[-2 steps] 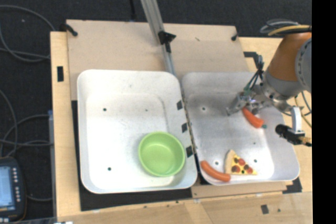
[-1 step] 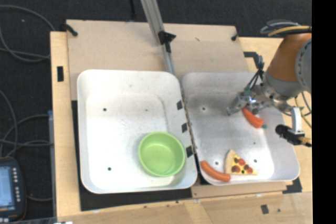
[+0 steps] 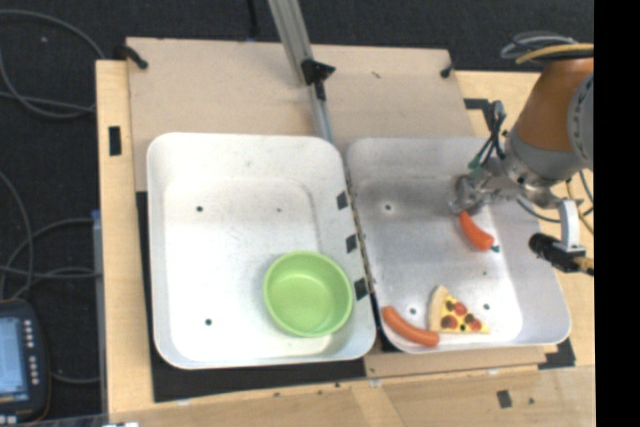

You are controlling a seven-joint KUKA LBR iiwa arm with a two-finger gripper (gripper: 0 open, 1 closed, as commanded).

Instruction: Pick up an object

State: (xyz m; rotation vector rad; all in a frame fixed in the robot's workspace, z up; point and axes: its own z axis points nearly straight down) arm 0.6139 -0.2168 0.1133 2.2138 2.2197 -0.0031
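Observation:
In the right bin point(image 3: 405, 180), a small orange carrot-like piece point(image 3: 477, 230) lies slanted, its upper end right under my gripper point(image 3: 470, 199). The gripper hangs at the end of the grey arm with the orange band point(image 3: 545, 110), over the right half of that bin. Whether the gripper touches or grips the orange piece is too small to tell. A toy pizza slice point(image 3: 456, 313) and a red-orange sausage point(image 3: 410, 327) lie at the bin's front edge. A green bowl point(image 3: 307, 292) stands upright in the front right of the left bin point(image 3: 200, 175).
A slanted aluminium post point(image 3: 285, 5) rises from the back of the bench, between the bins. Black clips point(image 3: 352, 240) sit along the seam where the bins meet. Cables and a small screen point(image 3: 15, 355) lie on the floor to the left.

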